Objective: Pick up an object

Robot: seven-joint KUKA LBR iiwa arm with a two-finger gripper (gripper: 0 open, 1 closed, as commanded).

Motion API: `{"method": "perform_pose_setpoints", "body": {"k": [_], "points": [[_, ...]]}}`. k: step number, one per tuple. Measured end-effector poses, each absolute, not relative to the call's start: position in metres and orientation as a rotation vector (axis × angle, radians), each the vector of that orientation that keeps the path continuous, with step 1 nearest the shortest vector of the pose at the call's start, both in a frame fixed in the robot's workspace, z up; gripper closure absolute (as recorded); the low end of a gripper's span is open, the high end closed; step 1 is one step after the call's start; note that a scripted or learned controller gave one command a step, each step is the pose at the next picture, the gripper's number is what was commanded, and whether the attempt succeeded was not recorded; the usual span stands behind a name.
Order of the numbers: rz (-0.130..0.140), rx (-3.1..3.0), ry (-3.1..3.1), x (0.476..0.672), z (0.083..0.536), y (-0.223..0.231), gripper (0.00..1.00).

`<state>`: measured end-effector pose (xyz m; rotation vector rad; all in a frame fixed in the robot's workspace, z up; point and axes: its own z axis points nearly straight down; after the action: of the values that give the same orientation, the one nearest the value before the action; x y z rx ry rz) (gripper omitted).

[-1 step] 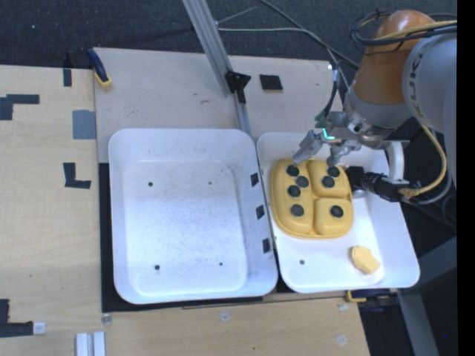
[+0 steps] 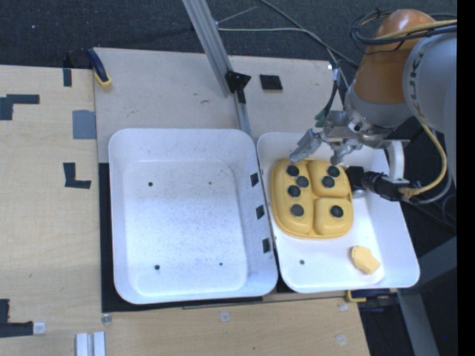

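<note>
A large yellow block (image 2: 312,197) with several black round dots lies in the right white bin (image 2: 393,262), towards its far side. A small yellow piece (image 2: 364,259) rests near that bin's front right corner. My gripper (image 2: 320,151) hangs over the block's far edge, its two grey fingers spread apart with nothing between them. The grey arm with its orange band reaches in from the upper right.
The left white bin (image 2: 133,221) stands beside the right one. A metal pole (image 2: 211,39) slants up from behind the bins. Black cables (image 2: 382,184) trail at the right bin's right side. A blue and yellow clamp (image 2: 99,68) sits at the bench's far left.
</note>
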<state>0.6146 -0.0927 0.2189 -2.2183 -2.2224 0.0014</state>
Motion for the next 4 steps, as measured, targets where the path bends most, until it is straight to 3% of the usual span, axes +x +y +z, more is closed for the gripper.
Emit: {"method": "perform_pose_setpoints", "body": {"k": [2, 3, 4], "points": [[0.007, -2.217, -2.221, 0.624, 0.112, -0.097, 0.0], [-0.004, -2.225, -2.229, 0.627, 0.106, -0.098, 0.0], [-0.009, -2.229, -2.234, 0.629, 0.119, -0.098, 1.0]]}}
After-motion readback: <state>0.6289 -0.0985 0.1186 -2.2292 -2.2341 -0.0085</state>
